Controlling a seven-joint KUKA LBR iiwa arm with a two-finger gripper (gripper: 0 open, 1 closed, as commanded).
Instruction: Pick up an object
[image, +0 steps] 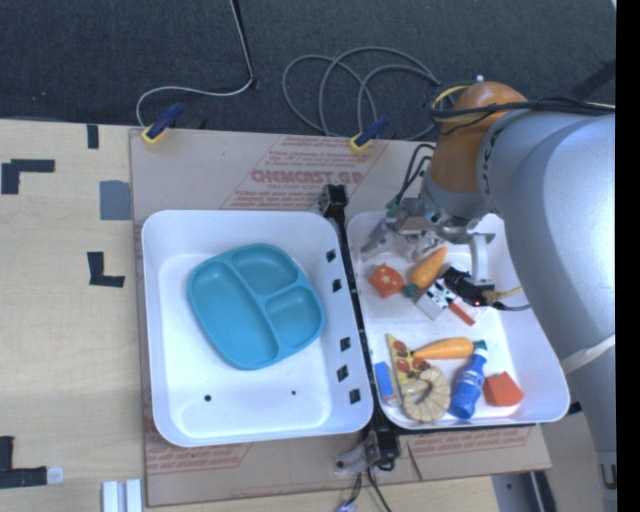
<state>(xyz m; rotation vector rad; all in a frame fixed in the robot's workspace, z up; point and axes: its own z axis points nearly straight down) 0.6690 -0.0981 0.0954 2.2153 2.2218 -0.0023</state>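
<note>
Arm (555, 220): the grey KUKA arm is reaching in from the right, covering the right bin's far right corner; the orange band (470, 140) is sitting above the wrist
Bench (60, 330): a pale wood surface is carrying a brown cardboard sheet (290, 180) under both bins
Left bin (165, 400): the shallow white bin is lying on the cardboard, touching the right bin along a black divider (345, 290)
Right bin (530, 375): the shallow white bin is holding a cluster of small toy objects
Blue plate (257, 303): a light blue sectioned plate is lying flat in the left bin, toward the far side
Gripper (432, 232): it is hanging low over the far part of the right bin, just above the upper carrot; whether the fingers are parted or closed cannot be told, and no object is visibly sitting between them
Cables (340, 85): grey loops are lying on the dark floor beyond the bench
Blue bottle (467, 382): it is lying near the bin's near edge, beside the red block (502, 389)
Pizza slice (405, 362): it is lying by the divider, touching a tan ring-shaped piece (428, 393)
Lower carrot (443, 349): it is lying across the bin's middle, just above the bottle
Upper carrot (428, 268): it is lying tilted just below the gripper
Red-orange piece (387, 280): it is sitting left of the upper carrot, near it
</note>
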